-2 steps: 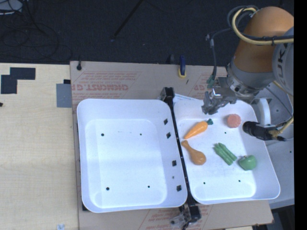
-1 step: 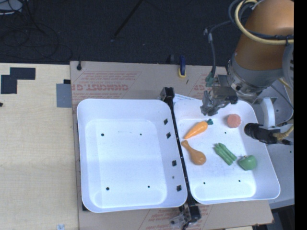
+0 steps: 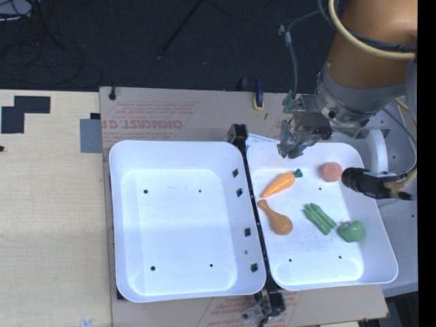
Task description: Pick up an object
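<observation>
The jaws [image 3: 294, 146] hung above the right bin's [image 3: 381, 264] far edge (whether open or closed, I could not tell). Just below lay the carrot [image 3: 281, 184], probably light, stiff, slippery plastic; best gripped across its middle.

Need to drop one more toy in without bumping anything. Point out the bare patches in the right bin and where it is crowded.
Right bin: bare along the near wall, below the orange gourd and green vegetable. Crowded mid-bin: carrot, gourd, green vegetable, green round piece, pink ball. The gripper hangs over the far left corner. Left bin offers wide bare floor.
</observation>
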You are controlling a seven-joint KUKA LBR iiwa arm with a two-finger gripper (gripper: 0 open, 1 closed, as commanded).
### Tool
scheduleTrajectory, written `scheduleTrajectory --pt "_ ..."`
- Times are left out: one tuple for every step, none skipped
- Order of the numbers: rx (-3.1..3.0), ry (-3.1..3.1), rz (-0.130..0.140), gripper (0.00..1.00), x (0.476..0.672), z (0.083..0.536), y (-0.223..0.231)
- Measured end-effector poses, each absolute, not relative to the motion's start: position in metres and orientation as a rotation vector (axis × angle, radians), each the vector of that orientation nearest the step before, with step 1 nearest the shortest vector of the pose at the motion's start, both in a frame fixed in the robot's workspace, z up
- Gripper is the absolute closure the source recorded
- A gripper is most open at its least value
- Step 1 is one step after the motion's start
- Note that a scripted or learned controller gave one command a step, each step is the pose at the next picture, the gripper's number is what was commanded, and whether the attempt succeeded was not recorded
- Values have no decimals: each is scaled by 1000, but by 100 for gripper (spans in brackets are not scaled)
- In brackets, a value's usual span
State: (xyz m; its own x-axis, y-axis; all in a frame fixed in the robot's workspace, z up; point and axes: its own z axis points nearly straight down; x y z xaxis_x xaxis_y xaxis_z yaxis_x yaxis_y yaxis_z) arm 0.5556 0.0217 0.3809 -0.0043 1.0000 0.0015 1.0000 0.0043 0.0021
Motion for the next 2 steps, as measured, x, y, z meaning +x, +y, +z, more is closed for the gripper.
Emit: scheduleTrajectory --pt "2224 2222 -4 100 500 381 0" --pt "2216 2230 0 100 506 401 67"
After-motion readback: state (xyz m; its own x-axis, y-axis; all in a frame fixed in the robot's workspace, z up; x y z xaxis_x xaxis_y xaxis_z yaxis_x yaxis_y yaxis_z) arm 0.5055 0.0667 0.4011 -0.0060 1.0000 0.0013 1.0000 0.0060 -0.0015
